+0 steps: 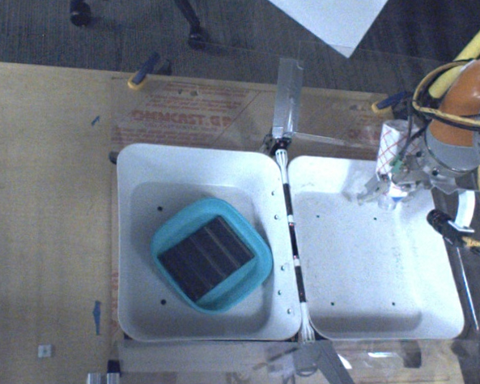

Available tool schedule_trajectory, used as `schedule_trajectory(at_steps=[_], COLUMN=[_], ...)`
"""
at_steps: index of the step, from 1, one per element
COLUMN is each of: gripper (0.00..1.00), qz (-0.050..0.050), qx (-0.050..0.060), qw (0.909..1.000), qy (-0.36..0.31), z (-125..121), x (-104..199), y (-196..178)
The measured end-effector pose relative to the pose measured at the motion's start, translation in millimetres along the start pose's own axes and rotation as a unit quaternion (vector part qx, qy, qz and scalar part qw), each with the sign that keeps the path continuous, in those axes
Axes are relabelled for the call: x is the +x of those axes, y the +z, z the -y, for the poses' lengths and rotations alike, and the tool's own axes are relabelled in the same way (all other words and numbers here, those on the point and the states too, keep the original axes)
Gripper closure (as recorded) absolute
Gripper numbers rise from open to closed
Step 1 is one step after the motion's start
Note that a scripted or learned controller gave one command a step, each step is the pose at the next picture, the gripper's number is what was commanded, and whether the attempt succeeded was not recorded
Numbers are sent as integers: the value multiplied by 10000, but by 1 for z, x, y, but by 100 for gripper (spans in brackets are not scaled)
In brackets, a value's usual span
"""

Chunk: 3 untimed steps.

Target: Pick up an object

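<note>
Camera view suggests the hand, grip state unclear, should cross to the left bin's teal container and descend squarely.

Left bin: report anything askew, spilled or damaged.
Nothing spilled or damaged. The one object, a teal square container with a dark ribbed inside, sits rotated, corners pointing at the left bin's walls. The claw is over the right bin, away from it.
</note>
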State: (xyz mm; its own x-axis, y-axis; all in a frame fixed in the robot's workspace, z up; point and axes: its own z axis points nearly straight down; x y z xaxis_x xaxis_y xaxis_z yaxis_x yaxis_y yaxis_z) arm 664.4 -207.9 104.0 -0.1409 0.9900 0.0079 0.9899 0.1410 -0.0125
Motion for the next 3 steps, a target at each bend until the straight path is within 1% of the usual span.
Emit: schedule_trajectory(at_steps=[1, 2, 3], gripper=[0, 0, 0], qz=[0, 31, 48], qx=[-1, 42, -46], qw=[10000, 9932, 9753], qy=[-2, -1166, -2208], z=[0, 1, 11], x=[0, 10, 9], y=[0, 15, 11])
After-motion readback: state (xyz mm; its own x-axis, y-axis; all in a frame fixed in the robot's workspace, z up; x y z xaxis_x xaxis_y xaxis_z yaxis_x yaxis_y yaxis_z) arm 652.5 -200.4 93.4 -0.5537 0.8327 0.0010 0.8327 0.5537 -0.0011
